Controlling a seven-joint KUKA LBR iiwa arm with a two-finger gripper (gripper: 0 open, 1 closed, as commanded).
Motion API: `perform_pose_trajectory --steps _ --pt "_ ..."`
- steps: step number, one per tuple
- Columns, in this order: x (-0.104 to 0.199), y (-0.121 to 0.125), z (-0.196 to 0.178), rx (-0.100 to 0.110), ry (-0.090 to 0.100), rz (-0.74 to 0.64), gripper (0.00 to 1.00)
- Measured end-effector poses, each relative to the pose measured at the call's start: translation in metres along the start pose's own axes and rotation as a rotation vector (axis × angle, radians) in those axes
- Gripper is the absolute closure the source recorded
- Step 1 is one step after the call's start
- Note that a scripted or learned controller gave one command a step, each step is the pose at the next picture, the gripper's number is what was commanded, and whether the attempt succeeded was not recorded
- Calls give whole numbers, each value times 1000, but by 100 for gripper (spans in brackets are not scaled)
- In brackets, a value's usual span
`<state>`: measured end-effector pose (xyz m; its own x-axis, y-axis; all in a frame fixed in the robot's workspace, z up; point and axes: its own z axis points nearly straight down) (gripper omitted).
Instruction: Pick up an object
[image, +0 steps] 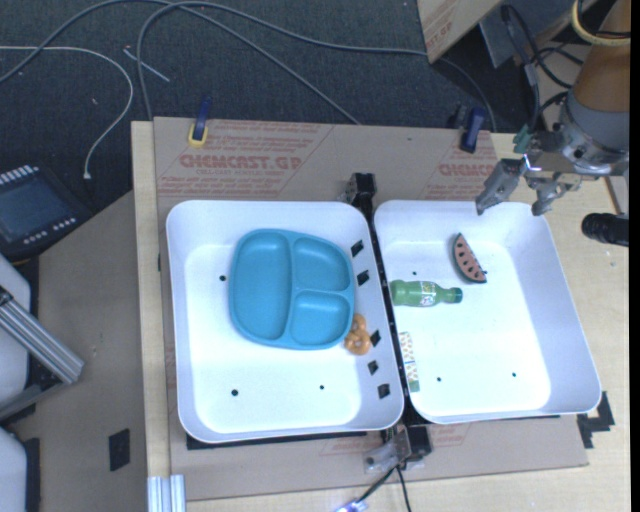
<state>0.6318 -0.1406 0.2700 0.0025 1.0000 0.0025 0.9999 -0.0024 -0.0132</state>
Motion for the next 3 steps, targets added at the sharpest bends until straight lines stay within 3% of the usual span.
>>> perform_pose_trajectory --steps 1,3 --pt "0 2 -7 -13 -2 -3 0" --pt "14 -2 90 -7 -1 -3 0"
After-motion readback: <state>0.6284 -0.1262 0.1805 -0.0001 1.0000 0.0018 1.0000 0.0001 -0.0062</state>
